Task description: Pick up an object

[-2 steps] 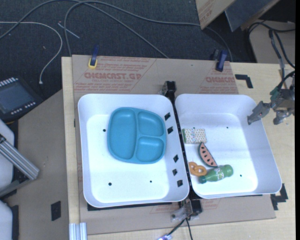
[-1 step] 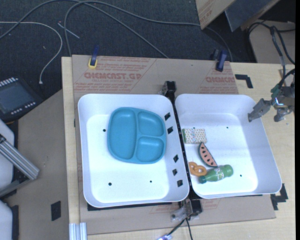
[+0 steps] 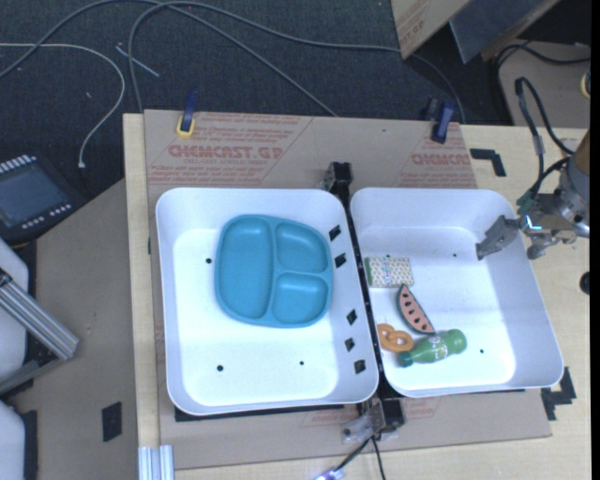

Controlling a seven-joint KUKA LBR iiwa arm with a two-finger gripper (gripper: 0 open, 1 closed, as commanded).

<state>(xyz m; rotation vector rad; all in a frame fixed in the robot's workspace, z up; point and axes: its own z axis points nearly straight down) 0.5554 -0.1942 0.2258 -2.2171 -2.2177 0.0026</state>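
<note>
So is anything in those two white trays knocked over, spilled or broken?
Nothing stands out. The blue divided plate lies flat in the left bin. In the right bin, the green bottle lies on its side beside a watermelon slice, a pretzel and a small packet, all looking intact.

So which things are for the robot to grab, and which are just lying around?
For the job:
gripper
green bottle
watermelon slice
pretzel
small packet

Just lying about:
blue plate
clamps
cables
cardboard box
</note>
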